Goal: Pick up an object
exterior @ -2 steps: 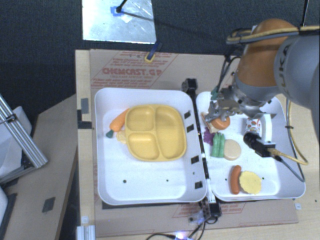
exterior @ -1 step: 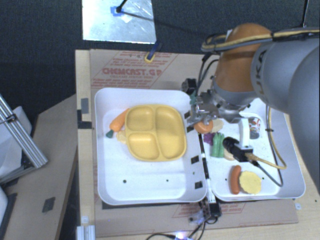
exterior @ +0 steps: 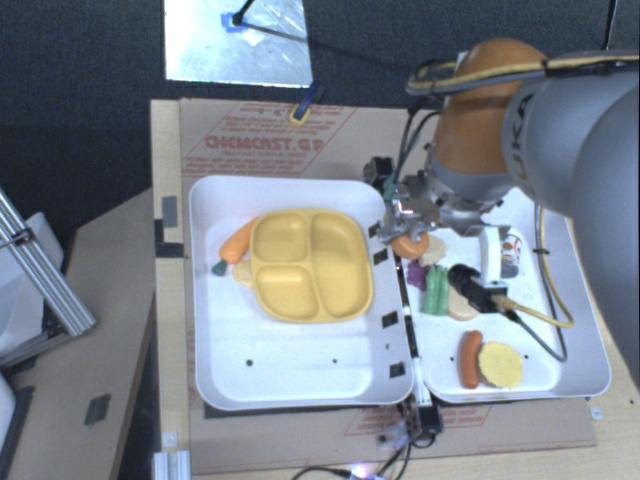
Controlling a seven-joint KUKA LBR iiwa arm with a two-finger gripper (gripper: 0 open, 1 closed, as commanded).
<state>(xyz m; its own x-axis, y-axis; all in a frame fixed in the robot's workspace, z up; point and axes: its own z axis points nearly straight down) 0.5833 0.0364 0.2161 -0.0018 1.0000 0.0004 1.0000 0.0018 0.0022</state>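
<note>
My gripper hangs over the near-left corner region of the right bin, close to the divider between the two bins. Directly under it lies a small orange round piece, partly covered by the gripper; whether they touch I cannot tell. Beside that piece are a purple item and a green item. A beige slice rests just right of the green one.
An orange sausage and a yellow round piece lie at the front of the right bin. A white container stands near the wrist. The left bin holds a yellow divided plate and a carrot.
</note>
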